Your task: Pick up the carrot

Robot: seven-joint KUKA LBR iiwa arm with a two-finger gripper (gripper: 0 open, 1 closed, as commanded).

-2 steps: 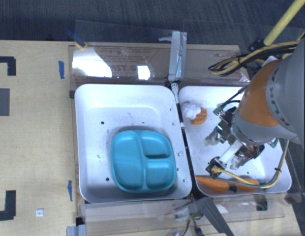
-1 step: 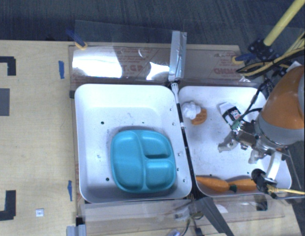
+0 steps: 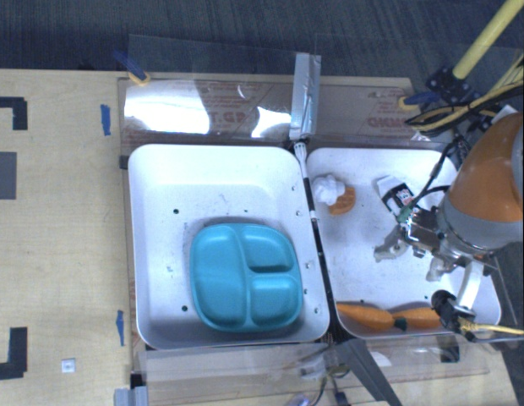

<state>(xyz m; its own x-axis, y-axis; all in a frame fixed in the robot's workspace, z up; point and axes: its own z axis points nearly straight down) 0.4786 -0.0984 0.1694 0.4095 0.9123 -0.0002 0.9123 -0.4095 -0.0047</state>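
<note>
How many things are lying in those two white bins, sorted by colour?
Blue: 1, the divided plate in the left bin.
Orange: 1, the carrot in the right bin.
White and tan: 1, the small round item in the right bin.
Total: 3

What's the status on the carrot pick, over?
Gripper over right bin, nothing seen between its fingers. Carrot lying along that bin's near wall, untouched. Small white-and-brown toy at far left corner, clear of the path.

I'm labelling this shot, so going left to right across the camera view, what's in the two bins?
Blue divided tray → white and tan object → carrot → gripper.
</note>
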